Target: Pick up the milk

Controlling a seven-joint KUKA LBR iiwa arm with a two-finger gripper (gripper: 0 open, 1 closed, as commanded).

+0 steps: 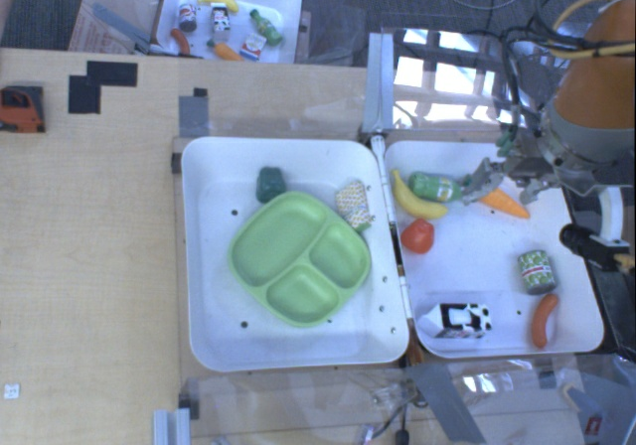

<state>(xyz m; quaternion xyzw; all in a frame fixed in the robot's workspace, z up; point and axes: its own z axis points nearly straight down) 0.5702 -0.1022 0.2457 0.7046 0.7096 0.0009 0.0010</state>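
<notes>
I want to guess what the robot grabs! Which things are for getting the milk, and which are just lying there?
For the job:
milk carton
gripper

Just lying about:
banana
tomato
carrot
sausage
green can
green plate

- The milk (464, 319) lies near the front wall of the right bin (497, 342), in its front left corner; that wall hems it in on the near side.
- Open white floor spreads behind the milk and to its right, up to the tomato (418, 235).
- The sausage (542, 321) stands apart on the milk's right, with a clear lane between them.
- The green can (537, 271) sits behind the sausage, off the milk's side.
- The bin's back is crowded: banana (412, 199), green bottle (431, 185) and carrot (504, 203) sit close together, with the end effector (494, 178) low among them.
- The divider (394, 244) between the bins runs just left of the milk.
</notes>
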